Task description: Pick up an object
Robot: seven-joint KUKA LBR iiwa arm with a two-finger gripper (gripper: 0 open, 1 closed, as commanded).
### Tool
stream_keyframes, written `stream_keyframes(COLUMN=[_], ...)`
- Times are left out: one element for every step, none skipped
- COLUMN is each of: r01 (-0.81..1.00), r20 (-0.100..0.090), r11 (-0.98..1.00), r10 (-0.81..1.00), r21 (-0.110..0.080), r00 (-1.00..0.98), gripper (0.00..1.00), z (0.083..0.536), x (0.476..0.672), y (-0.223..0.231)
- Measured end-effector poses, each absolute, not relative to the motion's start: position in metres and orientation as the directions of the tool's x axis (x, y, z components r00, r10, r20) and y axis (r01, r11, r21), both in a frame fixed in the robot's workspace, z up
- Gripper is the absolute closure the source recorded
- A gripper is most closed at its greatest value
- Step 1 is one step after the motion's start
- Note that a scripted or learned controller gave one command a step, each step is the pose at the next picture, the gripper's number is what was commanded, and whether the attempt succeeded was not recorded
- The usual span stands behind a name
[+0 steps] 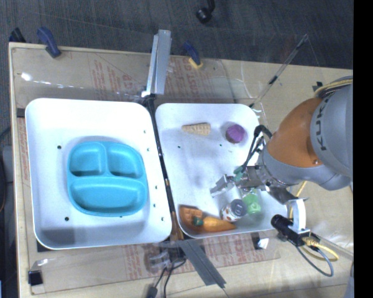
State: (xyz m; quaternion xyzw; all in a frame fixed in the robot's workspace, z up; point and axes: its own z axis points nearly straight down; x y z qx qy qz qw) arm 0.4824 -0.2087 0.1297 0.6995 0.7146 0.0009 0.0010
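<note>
1. My arm (311,144): grey with an orange band, reaching in from 3 o'clock over the right bin.
2. My pincer (236,180): low over the right bin's 4 o'clock part, metal tips pointing toward 9 o'clock. I cannot tell whether it is open or closed, and I see nothing between its tips.
3. Right bin (174,166): shallow, white, at the bench's right half, touching the left bin along its 9 o'clock side.
4. Green object (253,202): in the right bin, just under my pincer at its 5 o'clock side; whether it touches the pincer I cannot tell.
5. Small can-like object (235,210): silver top, just beside the green object at its 8 o'clock.
6. Carrot-shaped orange toy (205,220): lying along the right bin's 6 o'clock wall, its brown end toward 9 o'clock.
7. Purple round object (235,132): in the right bin near 1 o'clock, well apart from my pincer.
8. Tan cone-like piece (196,128): lying flat near the bin's 12 o'clock wall, at 9 o'clock of the purple object.
9. Left bin (43,166): shallow, white, holding a blue divided tray (107,179) with 3 compartments at its middle.
10. Bench (81,73): tan surface with red printing, blue clamps (48,42) at its 12 o'clock edge.
</note>
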Motion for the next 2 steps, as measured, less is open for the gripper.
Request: stream_keyframes(r01=[1.000, 1.000], r20=[0.001, 0.001], r11=[0.010, 0.014], r10=[1.000, 1.000], r21=[-0.001, 0.001], r00=[-0.010, -0.014], gripper=[0.00, 1.00], z=[0.100, 0.110], x=[0.478, 0.480], y=[-0.209, -0.208])
